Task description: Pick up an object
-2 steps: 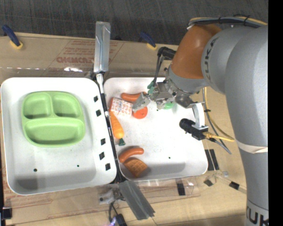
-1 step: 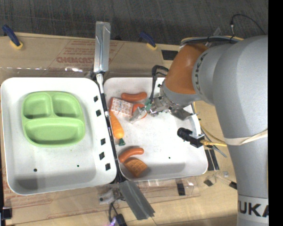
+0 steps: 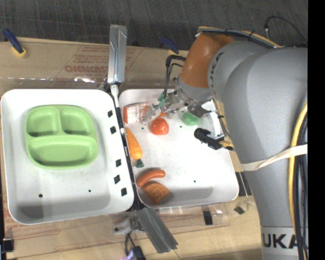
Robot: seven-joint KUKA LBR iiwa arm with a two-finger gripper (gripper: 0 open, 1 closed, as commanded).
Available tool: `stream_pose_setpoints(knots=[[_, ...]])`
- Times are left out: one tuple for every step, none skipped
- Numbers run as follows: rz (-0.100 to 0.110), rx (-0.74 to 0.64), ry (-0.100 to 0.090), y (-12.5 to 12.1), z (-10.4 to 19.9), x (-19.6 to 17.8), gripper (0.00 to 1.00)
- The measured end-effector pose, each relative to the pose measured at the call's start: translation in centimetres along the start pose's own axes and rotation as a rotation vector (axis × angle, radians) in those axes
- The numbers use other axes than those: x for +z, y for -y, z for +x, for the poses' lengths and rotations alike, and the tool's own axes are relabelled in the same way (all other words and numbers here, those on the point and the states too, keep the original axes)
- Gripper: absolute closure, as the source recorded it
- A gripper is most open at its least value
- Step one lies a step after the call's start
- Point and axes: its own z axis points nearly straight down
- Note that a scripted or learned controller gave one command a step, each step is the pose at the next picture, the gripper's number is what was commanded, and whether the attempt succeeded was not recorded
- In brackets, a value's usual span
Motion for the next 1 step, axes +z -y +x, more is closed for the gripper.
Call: stream_pose_setpoints(knots=[[-0.003,0.058,0.001,-1.88,8.14,-10.15,0.00]])
